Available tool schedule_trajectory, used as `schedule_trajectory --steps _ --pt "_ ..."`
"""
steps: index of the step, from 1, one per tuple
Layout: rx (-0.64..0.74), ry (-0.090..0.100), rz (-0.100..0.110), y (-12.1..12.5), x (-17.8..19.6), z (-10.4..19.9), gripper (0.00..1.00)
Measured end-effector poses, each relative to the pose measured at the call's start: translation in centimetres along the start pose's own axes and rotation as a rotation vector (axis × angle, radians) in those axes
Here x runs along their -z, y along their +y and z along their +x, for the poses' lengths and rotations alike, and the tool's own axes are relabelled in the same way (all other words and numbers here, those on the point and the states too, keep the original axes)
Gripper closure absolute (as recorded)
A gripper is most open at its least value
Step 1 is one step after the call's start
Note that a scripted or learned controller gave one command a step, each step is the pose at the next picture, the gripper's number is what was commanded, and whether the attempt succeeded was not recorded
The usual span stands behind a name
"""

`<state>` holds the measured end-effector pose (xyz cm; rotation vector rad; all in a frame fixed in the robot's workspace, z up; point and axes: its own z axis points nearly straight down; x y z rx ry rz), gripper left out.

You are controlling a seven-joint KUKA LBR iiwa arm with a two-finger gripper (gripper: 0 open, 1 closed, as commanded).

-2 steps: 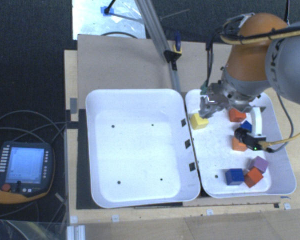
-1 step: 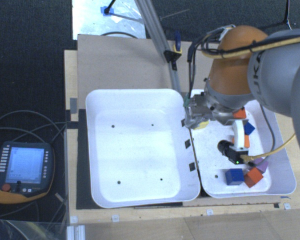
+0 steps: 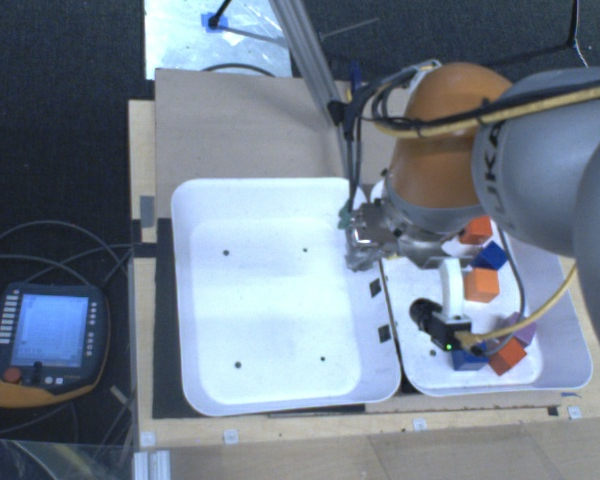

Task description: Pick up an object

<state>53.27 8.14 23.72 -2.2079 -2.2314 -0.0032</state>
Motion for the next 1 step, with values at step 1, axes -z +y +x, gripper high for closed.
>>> schedule_trajectory --steps 1 --pt "-0.007 -0.002 -0.001 0.09 -0.05 -0.34 0.0"
